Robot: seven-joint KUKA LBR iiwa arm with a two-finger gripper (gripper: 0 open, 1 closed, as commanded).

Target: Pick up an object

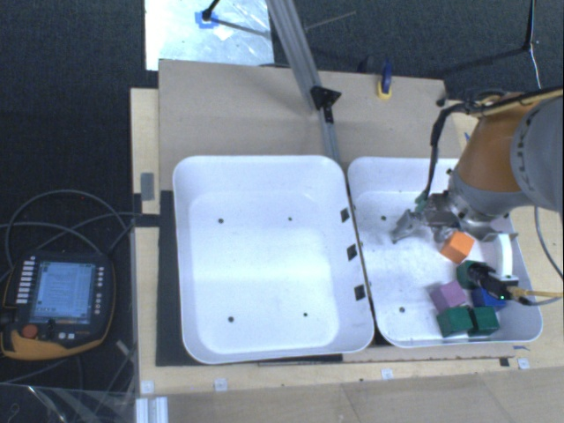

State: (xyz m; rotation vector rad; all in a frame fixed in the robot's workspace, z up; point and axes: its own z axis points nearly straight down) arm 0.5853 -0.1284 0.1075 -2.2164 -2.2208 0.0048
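- the gripper (407,227) is seen over the right bin (388,320); its claw state cannot be told.
- the orange block (456,247), just beside, is best approached squarely from above.

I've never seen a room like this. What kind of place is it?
Probably a robot lab or test bench. A grey and orange robot arm reaches over two white bins, one holding small colored blocks. A handheld control screen with cables lies on the floor beside the bench.
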